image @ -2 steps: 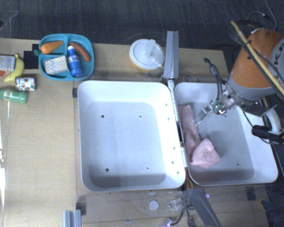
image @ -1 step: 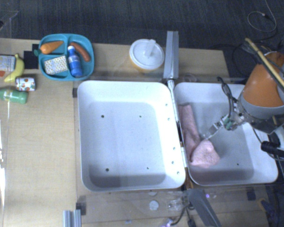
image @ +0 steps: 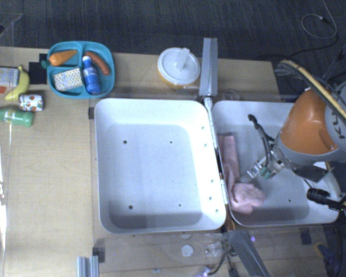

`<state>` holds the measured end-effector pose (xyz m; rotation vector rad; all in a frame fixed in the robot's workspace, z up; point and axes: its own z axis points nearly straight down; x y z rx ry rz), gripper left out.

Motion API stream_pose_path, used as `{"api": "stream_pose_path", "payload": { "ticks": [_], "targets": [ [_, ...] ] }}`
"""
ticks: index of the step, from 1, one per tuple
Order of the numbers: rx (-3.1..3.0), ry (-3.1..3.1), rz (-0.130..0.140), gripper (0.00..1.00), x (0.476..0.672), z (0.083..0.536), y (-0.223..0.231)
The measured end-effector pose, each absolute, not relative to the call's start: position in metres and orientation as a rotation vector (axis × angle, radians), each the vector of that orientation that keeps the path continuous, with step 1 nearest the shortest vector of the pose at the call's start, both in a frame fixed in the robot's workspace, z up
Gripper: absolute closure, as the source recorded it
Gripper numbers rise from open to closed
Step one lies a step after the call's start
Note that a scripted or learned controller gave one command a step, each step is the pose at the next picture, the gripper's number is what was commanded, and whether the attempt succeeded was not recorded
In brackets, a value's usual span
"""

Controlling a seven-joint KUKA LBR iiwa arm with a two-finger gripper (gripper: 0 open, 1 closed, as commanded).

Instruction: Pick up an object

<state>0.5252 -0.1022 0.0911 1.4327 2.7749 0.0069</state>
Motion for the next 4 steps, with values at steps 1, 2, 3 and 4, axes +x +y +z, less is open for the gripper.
{"api": "stream_pose_path", "payload": {
  "ticks": [1, 2, 3, 4],
  "targets": [
    [1.315, 2.848, 0.003, 0.00, 0.534, 0.102, -0.171],
    [1.315, 2.847, 0.007, 1.00, 0.536, 0.111, -0.169],
    [1.567, 2.720, 0.003, 1.00, 0.509, 0.098, -0.150],
    [1.568, 2.719, 0.003, 0.00, 0.509, 0.098, -0.151]
  ]
}}
